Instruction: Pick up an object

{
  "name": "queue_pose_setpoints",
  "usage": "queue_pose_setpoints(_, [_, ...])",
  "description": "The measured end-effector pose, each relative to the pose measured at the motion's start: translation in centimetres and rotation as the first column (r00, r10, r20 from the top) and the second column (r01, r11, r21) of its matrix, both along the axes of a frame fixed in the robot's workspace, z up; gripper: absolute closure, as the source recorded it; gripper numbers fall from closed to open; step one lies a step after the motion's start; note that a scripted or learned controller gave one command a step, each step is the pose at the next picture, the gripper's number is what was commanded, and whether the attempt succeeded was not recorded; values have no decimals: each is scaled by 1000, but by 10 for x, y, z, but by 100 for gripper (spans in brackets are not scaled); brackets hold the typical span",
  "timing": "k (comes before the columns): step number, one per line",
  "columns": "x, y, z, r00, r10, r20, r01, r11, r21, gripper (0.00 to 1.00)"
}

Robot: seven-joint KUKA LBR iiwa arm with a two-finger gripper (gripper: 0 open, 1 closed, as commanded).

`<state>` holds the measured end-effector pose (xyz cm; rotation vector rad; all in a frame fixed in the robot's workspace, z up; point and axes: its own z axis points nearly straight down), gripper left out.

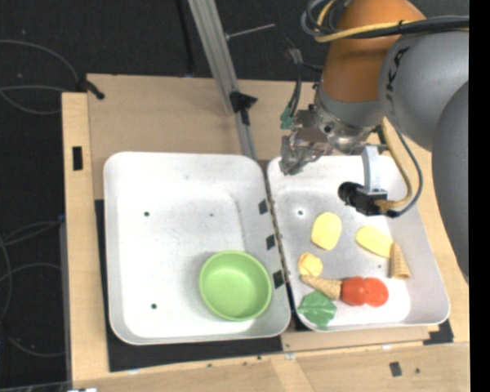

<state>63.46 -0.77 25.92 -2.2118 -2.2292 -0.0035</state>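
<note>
surface [155, 113]: tan board carrying two white bins side by side
metal rail [216, 55]: slants down to the bins' far edge
floor [24, 39]: dark, with loose cables

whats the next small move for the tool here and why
Probably shift the tool toward the near end of the right bin. It hangs over the bin's far-left corner, and the pale yellow oval piece, nearest of the toy items, lies nearer the camera with bare floor around it.
</note>
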Motion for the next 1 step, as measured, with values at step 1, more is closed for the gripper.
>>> queue_pose_setpoints(1, [-4,50,3,1000,0,0,0,1000,-1,100])
